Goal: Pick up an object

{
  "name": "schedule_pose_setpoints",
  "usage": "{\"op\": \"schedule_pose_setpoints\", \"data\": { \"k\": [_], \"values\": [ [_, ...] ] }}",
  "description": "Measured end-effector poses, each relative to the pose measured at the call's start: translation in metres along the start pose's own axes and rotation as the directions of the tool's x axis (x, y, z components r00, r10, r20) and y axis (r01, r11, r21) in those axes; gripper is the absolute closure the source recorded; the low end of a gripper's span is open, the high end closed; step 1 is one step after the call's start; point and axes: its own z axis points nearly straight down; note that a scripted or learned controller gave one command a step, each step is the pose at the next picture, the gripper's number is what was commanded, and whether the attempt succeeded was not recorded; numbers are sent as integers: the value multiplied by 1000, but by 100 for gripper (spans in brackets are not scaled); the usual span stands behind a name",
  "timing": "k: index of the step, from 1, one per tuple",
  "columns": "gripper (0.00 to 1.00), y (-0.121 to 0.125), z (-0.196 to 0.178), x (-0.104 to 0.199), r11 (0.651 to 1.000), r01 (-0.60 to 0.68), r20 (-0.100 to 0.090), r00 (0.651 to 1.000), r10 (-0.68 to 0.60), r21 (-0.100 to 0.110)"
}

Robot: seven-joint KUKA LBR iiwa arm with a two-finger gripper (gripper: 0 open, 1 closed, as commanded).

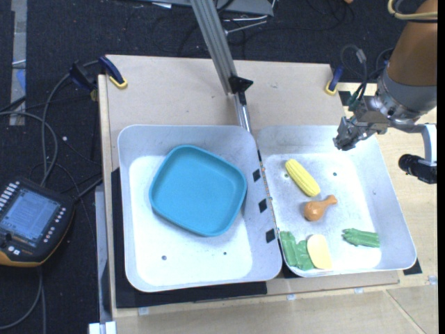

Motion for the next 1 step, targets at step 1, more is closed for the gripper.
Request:
{"op": "schedule_pose_setpoints", "data": {
  "k": [1],
  "values": [
    [100, 10, -5, 48, 1000, -1, 0, 1000, 1, 0]
  ]
}}
